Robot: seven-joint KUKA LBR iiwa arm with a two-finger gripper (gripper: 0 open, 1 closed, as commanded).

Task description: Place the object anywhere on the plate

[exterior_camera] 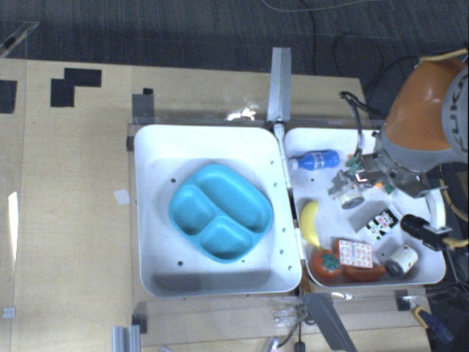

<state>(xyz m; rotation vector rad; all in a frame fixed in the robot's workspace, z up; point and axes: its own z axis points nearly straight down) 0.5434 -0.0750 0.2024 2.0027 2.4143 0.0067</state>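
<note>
Standing by the tabletop (73, 218) here. The blue plate (220, 210) sits tilted in the middle of the left bin (154, 270), three compartments, with bare white floor all round it and no rim touching the walls, so loads of room on that side.

The right bin (432, 270) is the crowded one. Taking the plate as the landmark: a banana (311, 223) lies just past the divider to its right, a blue bottle (316, 160) up and to the right near the far wall, and a red thing (344, 266) with a patterned card (355, 253) on top down to the right by the near wall. Further right there's a black and white die (380, 224) and a small grey cylinder (402, 259).

The pincer (349, 185) hangs over the right bin, right of the plate, between the bottle and the banana, arm (425, 116) coming in from the far right. It's a shiny blur, so I can't tell if it's open, closed, or gripping anything. Which object is the one to move I can't tell either; all of them lie in the right bin, none on the plate, banana and bottle nearest the pincer.
</note>
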